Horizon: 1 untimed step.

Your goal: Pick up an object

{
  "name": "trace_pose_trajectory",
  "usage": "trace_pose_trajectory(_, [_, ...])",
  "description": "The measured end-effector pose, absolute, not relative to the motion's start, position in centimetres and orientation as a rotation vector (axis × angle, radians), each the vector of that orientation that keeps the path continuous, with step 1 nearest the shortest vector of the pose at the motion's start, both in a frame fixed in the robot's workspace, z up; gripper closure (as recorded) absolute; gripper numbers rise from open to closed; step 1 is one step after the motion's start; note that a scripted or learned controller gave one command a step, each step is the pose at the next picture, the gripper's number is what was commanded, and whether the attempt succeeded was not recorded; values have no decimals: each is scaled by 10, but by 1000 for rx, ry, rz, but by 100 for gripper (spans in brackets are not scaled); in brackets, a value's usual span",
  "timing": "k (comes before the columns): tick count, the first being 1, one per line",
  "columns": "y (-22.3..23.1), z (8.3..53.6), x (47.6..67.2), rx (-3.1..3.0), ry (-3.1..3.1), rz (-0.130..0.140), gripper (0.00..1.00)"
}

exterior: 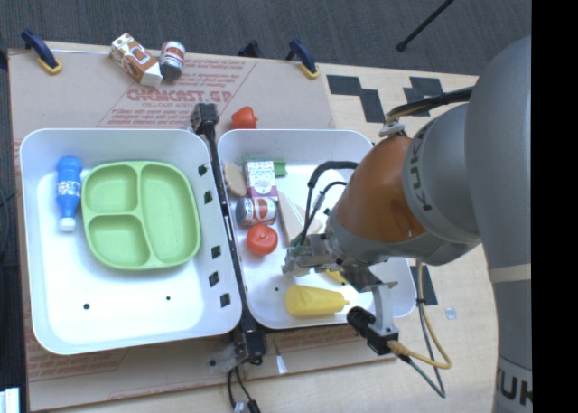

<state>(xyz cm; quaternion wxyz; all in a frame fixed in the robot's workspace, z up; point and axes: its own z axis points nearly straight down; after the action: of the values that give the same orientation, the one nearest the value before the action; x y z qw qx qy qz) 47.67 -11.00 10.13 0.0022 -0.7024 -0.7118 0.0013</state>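
Far off to the left of the gripper (312,258), in the other bin (41,221), I see a blue bottle (68,191) lying against the wall and a green divided plate (142,213) flat on the floor beside it; both sit well out of reach of where the tool is now, so I judge neither is the target. Closer in, just across the divider in the right bin (271,310), a cluster of small things lies packed along the left wall: a pink-and-green carton (261,176), a small can (256,211) on its side, and a red round object (262,239) below it. They look tipped loosely into the bin, so they lean on one another, which would make a clean pick awkward. Just below the tool, apart from that cluster, a yellow banana-shaped toy (314,300) lies alone on the bin floor; it seems the likeliest thing to pick, though nothing sits in the tool yet. The gripper itself hangs low over the bin floor, just right of the red object, but the wrist hides its tips, so I cannot tell how it is set. To the right, the arm (424,194) reaches in bent steeply downward, its orange band turned towards the camera and cables looping around the wrist.
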Motion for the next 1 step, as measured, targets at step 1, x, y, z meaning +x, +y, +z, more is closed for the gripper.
trace_pose_trajectory(1, [-157, 254, 480, -2218, -2228, 0, 100])
